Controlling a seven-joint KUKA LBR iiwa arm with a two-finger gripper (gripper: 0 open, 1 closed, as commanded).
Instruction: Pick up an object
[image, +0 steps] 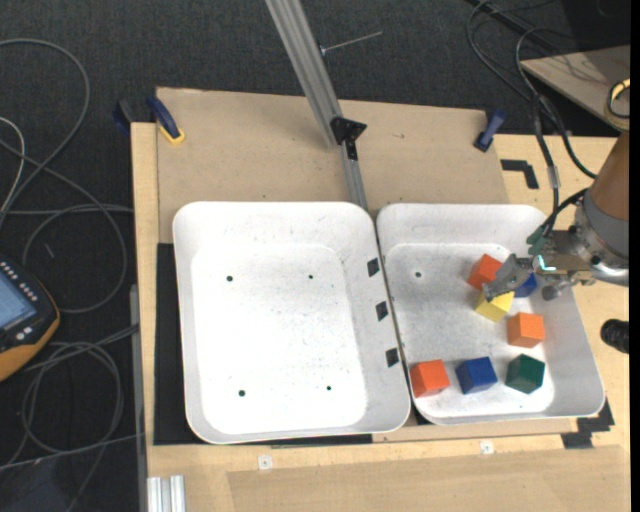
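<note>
Reaching in over the right bin (400, 240), the gripper (508, 280) is seen just above a yellow block (493, 306), its open-or-closed state not discernible, beside an orange-red block (484, 269).

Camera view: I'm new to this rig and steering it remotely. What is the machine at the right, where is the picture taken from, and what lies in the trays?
One camera looks down at a slant on a bench with two white trays. The grey machine at the right is a robot arm; its claw hangs low over the right tray, by a yellow block and an orange block. Whether it grips anything is unclear. Along the front lie an orange cube, a blue cube and a green cube.
</note>
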